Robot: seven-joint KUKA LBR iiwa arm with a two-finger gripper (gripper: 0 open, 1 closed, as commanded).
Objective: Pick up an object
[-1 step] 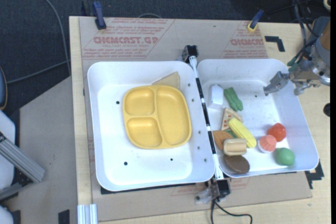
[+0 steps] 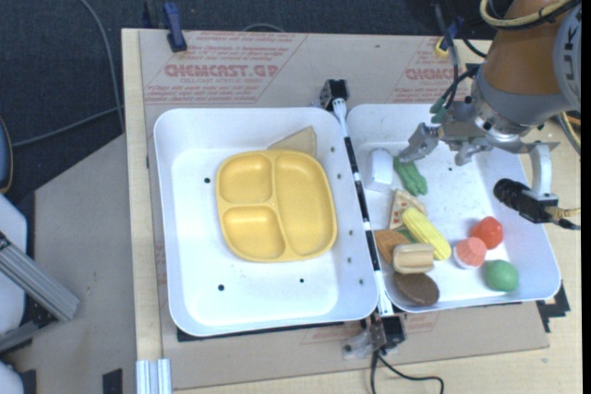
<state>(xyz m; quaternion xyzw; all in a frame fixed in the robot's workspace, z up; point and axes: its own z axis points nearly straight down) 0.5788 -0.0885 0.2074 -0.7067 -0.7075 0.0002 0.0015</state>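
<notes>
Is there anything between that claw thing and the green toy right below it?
Nothing visible is in the way. The gripper hangs over the right bin, just above and right of the green vegetable. The corn and other toys lie nearer the camera, off that path.

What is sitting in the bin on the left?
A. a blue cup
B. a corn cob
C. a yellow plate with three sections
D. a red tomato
C. The yellow plate with three sections lies in the left bin; the corn cob and the red tomato are in the right bin.
</notes>
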